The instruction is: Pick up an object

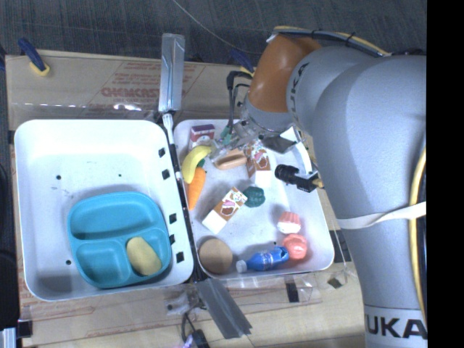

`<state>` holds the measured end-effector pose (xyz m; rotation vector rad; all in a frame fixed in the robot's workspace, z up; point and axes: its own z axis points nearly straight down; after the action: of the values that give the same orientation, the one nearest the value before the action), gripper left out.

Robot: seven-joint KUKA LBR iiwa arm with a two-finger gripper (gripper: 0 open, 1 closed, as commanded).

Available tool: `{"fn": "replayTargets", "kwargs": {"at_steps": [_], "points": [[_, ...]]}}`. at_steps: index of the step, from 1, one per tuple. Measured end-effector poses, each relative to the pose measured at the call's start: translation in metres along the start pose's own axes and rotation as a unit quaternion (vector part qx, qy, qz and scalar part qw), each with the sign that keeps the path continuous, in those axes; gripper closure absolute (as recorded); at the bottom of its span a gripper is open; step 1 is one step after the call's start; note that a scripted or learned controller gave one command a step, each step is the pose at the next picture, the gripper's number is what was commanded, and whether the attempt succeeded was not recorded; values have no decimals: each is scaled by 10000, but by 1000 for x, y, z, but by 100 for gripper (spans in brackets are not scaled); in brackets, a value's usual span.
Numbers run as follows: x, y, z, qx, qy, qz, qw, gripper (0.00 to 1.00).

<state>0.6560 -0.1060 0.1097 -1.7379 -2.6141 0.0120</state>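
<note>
Hot dog under gripper at right bin back; finger gap can't tell; banana close, so descend straight, grab bun crosswise

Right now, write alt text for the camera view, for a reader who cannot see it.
A grey KUKA arm reaches from the right over the right bin, which holds a banana, carrot, blue bottle and other small toys. The left bin holds a blue divided tray with a yellow potato-like object.

Cardboard-topped bench bearing two white bins, left bin touching right bin.
</note>
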Motion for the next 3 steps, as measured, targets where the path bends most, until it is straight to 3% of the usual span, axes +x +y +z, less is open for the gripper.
{"fn": "replayTargets", "kwargs": {"at_steps": [1, 2, 3], "points": [[0, 0, 0, 4, 2, -3, 10000, 0], [-30, -11, -46, -56, -3, -276, 9996, 0], [-86, -35, -72, -49, -7, -547, 9985, 0]]}}
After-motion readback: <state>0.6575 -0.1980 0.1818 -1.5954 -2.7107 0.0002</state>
